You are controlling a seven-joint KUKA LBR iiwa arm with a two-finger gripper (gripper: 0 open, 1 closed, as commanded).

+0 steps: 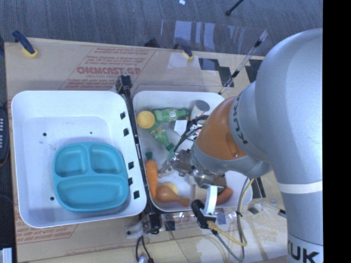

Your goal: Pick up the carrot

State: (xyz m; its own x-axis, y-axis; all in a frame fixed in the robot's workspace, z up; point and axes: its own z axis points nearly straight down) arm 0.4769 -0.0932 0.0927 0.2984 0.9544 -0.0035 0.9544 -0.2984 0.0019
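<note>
Plainly lying against the right bin's (233, 100) left wall: carrot (151, 174), hard to straddle. Tool (184, 163) lowered just beside it; spread or pressed together, cannot tell.

**Grey arm, orange band**

The arm (290, 119) is bulky, smooth grey, with KUKA lettering near its base and a white ring. An orange band (219, 136) sits above the metal wrist, trailing black and yellow cables.
</note>
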